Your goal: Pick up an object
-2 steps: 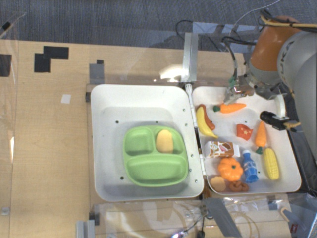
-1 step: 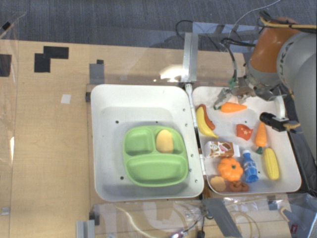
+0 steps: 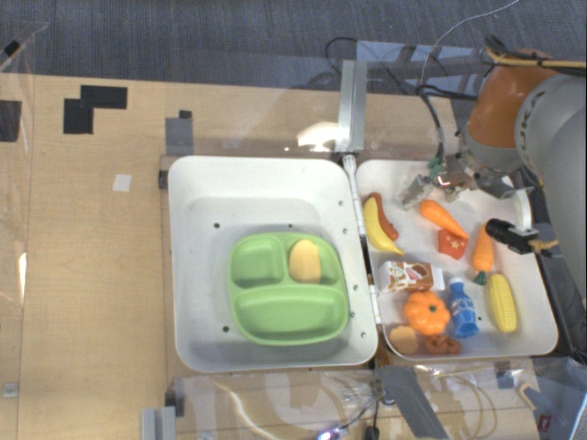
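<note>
End effector (image 3: pixel 431 180) hovers over the right bin's (image 3: pixel 541 337) far edge, near a carrot (image 3: pixel 443 216); finger state, can't tell.

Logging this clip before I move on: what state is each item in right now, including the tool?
tool: over the right bin's far end, nothing seen in it
green tray: flat in the left bin
yellow lemon: in the tray's upper right compartment
banana: lying by the right bin's left wall
carrot: lying free near the tool
corn: lying near the right wall
blue bottle: on its side
pumpkin: upright
</note>
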Motion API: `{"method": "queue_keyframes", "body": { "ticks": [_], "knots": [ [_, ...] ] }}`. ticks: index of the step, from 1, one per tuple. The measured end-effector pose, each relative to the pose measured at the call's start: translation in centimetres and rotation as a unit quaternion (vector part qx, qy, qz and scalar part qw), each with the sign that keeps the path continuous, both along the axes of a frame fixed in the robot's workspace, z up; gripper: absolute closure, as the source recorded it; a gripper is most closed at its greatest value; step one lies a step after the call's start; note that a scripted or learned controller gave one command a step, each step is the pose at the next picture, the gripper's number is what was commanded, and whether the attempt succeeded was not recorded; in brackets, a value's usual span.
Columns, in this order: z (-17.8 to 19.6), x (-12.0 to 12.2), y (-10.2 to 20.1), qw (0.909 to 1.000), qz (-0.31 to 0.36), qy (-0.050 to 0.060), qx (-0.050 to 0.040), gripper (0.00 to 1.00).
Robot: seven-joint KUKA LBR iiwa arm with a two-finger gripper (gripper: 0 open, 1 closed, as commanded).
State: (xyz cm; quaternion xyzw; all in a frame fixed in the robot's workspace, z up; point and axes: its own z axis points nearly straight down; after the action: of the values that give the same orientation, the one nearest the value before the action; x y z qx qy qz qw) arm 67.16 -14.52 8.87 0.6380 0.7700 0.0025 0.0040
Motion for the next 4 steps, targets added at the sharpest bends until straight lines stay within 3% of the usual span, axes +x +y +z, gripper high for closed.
{"method": "queue_keyframes", "body": {
  "ticks": [1,2,3,4],
  "knots": [
    [1.4,0.3,0.1,1.0000,0.002,-0.004,-0.0009,1.00],
    [-0.2,-6.3,-6.1,0.9997,-0.026,0.001,-0.0005,1.00],
    [-0.2,-6.7,-3.8,0.9674,-0.253,0.001,0.0021,1.00],
    [-0.1,-8.4,0.7,0.9463,-0.323,0.000,0.0029,1.00]
  ]
}}
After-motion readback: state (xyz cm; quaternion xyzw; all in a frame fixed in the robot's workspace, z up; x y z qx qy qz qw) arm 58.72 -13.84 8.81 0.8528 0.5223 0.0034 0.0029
